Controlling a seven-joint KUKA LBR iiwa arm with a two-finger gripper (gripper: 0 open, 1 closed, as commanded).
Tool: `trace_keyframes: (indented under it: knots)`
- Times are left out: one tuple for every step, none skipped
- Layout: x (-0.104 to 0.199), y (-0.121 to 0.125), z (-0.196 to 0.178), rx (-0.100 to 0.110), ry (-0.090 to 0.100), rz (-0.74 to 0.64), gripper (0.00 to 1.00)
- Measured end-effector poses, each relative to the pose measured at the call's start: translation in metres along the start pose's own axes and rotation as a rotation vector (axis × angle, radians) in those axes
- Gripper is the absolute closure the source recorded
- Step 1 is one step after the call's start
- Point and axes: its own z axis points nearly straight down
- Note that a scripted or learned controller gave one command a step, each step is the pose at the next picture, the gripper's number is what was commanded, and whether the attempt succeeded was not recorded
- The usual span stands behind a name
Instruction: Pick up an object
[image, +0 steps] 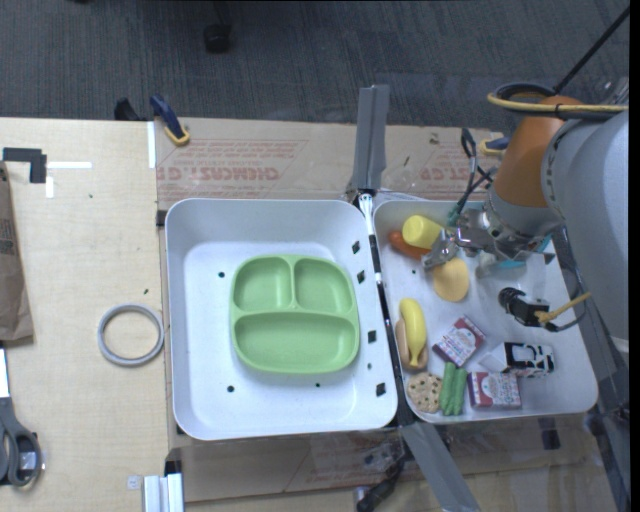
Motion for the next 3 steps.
trace_keyframes:
  knots:
    - [0.001,0.002,-0.012,-0.004,-0.001,-0.005,1.00]
    - [-0.004,-0.056,-0.008,-0.019,-0.002,-0.233,1.00]
    - [0.046,-0.043,-0.135,-0.004,-0.001,-0.065,1.00]
